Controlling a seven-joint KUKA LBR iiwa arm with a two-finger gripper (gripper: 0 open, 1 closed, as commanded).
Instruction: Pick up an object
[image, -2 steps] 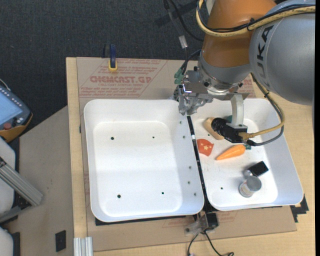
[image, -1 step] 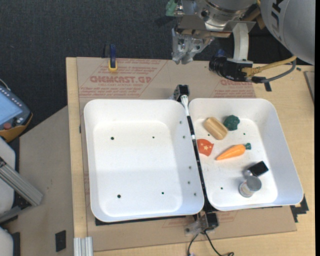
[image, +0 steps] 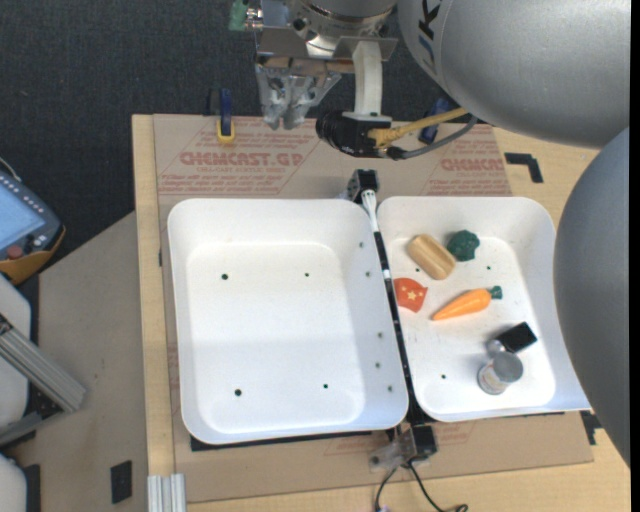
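Five objs in right bin (image: 535, 225); end effector (image: 287, 105) above bench.

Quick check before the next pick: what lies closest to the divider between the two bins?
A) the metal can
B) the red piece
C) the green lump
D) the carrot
B: the red piece sits right beside the divider in the right bin; the carrot, metal can and green lump lie farther right.

1. Just one camera here, fixed above the worktop (image: 160, 300), looking down at a slant.
2. It's far enough back to fit both white bins: left bin (image: 190, 330), right bin (image: 535, 235).
3. The arm comes in from the frame's right; its pincer (image: 288, 100) hangs at the top edge, beyond the bins.
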